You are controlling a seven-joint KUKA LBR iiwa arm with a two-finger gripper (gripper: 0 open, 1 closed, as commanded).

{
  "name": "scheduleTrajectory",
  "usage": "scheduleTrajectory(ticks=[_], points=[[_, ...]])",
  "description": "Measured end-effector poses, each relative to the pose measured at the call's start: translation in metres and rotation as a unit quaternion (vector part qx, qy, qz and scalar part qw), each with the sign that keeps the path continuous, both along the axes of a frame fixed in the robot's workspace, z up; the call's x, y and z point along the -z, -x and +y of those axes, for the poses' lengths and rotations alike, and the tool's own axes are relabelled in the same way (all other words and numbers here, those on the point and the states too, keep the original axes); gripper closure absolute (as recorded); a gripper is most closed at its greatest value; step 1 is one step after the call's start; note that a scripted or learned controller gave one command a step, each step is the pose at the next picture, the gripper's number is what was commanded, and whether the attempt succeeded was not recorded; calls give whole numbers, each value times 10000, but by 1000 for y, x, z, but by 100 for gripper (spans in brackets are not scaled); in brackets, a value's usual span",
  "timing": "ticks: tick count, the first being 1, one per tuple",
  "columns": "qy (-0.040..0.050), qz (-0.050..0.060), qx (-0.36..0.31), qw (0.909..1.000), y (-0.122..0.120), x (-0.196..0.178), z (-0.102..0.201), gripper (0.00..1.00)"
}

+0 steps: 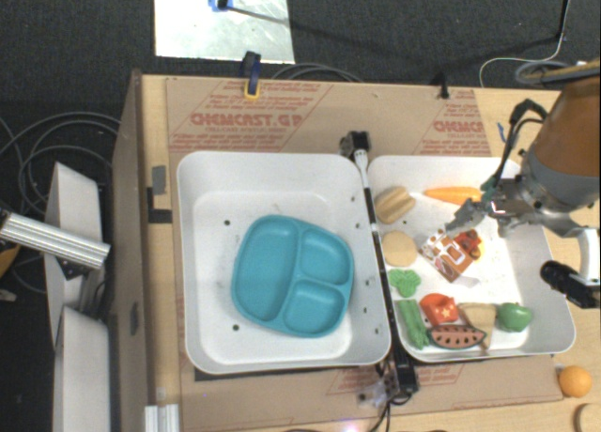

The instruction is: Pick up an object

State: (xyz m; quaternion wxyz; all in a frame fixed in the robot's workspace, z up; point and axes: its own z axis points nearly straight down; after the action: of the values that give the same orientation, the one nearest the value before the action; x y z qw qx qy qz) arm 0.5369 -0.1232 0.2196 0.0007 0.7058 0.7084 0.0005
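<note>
- The worktop is showing as flat brown board with red print, carrying two shallow white bins side by side, both of smooth, hard-looking plastic
- The left bin is holding a teal divided plate, glossy and rigid, lying at about 6 o'clock from the bin's middle
- The right bin is carrying a clutter of small toy foods, and the grey arm with its orange band is reaching in from 3 o'clock
- The end effector is hanging over the bin's upper middle; whether it is spread or pressed together I cannot tell
- The likely target, a small red, white and orange toy, is lying just at 7 o'clock from the end effector; it is looking light, stiff and blocky, so pinching across its narrow sides should be working best
- Nearby are lying a tan bread roll at 9 o'clock, an orange carrot close by, a pale round biscuit, a green pepper and a watermelon slice at 6 o'clock; all are seeming light, smooth moulded plastic, the rounded ones probably slipping easily
</note>
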Motion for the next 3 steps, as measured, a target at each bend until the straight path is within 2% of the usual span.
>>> scheduleTrajectory(ticks=[1, 2, 3], points=[[-2, 25, 14, 10000, -26, 90, -16, 0], [26, -103, -1, 9999, -32, 106, -24, 0], [20, -110, 12, 9999, -33, 112, -22, 0]])
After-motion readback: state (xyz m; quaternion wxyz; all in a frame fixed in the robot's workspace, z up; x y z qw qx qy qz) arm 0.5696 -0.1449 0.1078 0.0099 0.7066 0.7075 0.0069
